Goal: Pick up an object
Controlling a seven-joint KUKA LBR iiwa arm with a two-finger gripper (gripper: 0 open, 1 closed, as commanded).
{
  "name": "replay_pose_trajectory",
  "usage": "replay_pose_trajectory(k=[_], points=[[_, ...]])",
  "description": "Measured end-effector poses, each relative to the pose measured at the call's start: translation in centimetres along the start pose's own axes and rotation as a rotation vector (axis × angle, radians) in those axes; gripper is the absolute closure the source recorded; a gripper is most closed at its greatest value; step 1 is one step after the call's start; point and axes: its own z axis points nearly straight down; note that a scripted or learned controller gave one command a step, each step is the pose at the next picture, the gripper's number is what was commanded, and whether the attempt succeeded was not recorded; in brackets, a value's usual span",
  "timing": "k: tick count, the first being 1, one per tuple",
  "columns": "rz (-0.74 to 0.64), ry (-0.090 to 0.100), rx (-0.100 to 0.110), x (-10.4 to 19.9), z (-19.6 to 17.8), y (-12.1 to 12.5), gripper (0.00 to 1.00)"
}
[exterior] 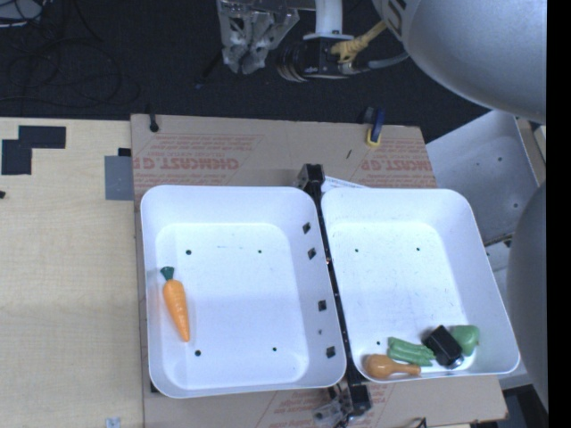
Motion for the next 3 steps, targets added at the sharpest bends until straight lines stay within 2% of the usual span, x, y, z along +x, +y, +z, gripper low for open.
replay_pose_trajectory(k=[1, 2, 3], points=[[0.01, -0.011, 0.025, -6.6, 12.6, -0.2, 1.0], [-0.001, -0.001, 0.0, -2.8, -0.5, 0.0, 1.0], [0.009, -0.01, 0.026, -8.6, 12.4, -0.2, 1.0]])
